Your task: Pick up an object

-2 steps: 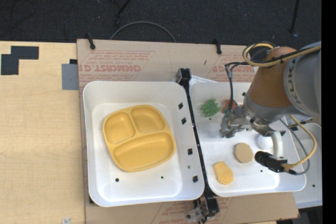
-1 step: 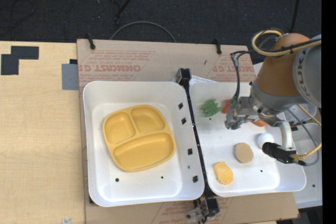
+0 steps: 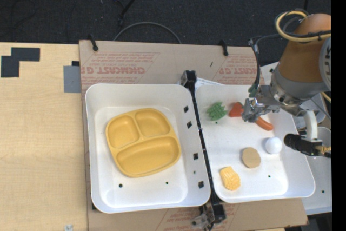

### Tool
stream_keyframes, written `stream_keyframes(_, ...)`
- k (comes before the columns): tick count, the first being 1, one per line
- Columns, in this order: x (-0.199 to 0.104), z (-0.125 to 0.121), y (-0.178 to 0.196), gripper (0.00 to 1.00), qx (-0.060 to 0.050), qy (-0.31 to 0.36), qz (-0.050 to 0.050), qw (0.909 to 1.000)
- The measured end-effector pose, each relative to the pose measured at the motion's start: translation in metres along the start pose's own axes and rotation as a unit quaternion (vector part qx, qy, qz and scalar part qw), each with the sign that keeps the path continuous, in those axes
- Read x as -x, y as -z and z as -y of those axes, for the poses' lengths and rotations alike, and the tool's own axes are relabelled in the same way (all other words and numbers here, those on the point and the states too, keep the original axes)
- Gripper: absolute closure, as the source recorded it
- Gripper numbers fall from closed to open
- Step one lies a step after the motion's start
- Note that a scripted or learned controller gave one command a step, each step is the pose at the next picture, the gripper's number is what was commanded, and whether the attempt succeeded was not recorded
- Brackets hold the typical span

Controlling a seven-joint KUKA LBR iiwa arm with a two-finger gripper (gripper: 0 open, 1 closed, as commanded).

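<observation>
Gripper (image 3: 252, 112) low inside the right bin (image 3: 294, 184), at its far side, hanging from the grey wrist with the orange band (image 3: 305, 48) above it. Metal fingers point down and toward the bin's middle; whether they are spread or pressed together cannot be told from this slant, and nothing is clearly seen between them.

Closest things: a red-orange toy piece, looks like a carrot (image 3: 264, 124), lies just beside the gripper on its near-right side, slanted, long and thin, orange-red with a glossy look. A second red piece (image 3: 235, 110) sits just on the gripper's left, short and chunky, touching or nearly touching the fingers; cannot tell which. Further left of that, a green leafy toy, broccoli-like (image 3: 217, 111), bumpy and dark green, apart from the red piece.

Nearer the camera from the gripper: a white ball (image 3: 273, 145), smooth, beside the carrot's lower end. Left of the ball, a flat round tan disc, cookie-like (image 3: 251, 158). Below that, a yellow corn cob (image 3: 230, 178), knobbly, near the bin's front wall.

Well to the gripper's left, across the divider: the left bin (image 3: 102, 100) holding a yellow divided plate (image 3: 142, 141), three compartments, tilted slightly.
</observation>
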State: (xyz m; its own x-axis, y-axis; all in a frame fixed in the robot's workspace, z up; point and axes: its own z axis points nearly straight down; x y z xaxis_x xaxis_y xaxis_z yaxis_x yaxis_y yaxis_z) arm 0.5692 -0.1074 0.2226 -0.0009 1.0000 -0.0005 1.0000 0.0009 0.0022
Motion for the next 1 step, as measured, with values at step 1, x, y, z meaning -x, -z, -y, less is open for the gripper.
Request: stream_keyframes(1, 0.0009, -0.0001, 0.0082, 1.00, -0.002, 0.000, 0.000, 1.0000)
